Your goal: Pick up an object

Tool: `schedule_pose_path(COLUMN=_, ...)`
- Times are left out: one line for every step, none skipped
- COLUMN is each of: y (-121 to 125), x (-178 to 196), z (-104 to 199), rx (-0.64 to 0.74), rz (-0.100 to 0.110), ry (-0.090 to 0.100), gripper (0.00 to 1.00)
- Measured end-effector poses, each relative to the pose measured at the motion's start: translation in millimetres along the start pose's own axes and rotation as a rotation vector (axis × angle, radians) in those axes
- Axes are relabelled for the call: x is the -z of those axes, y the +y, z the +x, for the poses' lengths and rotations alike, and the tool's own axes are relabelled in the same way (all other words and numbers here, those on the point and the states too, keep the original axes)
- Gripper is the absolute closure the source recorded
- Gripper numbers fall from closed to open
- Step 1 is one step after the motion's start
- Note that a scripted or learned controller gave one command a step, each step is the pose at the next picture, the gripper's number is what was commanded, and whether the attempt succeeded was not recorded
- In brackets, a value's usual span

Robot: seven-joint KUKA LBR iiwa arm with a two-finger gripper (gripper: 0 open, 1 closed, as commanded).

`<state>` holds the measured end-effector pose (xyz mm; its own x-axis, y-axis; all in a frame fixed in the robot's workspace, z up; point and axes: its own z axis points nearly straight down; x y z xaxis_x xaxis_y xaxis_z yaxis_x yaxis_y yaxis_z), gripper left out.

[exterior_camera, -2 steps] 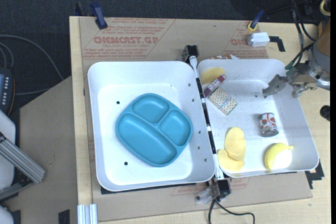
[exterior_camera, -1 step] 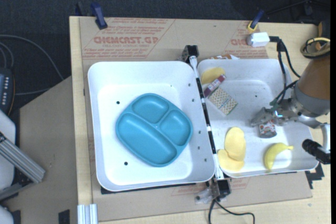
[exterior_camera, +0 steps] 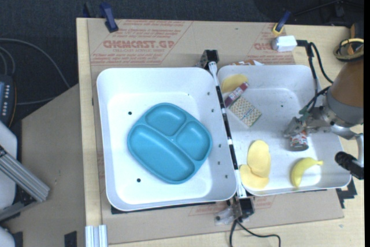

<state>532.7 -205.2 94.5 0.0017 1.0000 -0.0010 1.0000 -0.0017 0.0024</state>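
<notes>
We see the hand point(exterior_camera: 300, 130) low over the right bin point(exterior_camera: 272, 81), at a small can point(exterior_camera: 299, 140) near the bin's right edge (whether its fingers grip, we cannot tell); a banana point(exterior_camera: 303, 169) lies just below.

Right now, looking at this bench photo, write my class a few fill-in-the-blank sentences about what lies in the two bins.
1. The blue divided plate lies in the ____ bin of the camera view.
2. The banana in the right bin is coloured ____.
3. The gripper is over the ____ bin.
4. The left bin is coloured ____.

Missing words: left; yellow; right; white
</notes>
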Motion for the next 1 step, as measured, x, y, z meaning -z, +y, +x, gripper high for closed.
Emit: schedule_pose_path(y=11.1, x=90.5, z=122.9, rx=0.004, rz=0.001, ry=0.002, gripper=1.00)
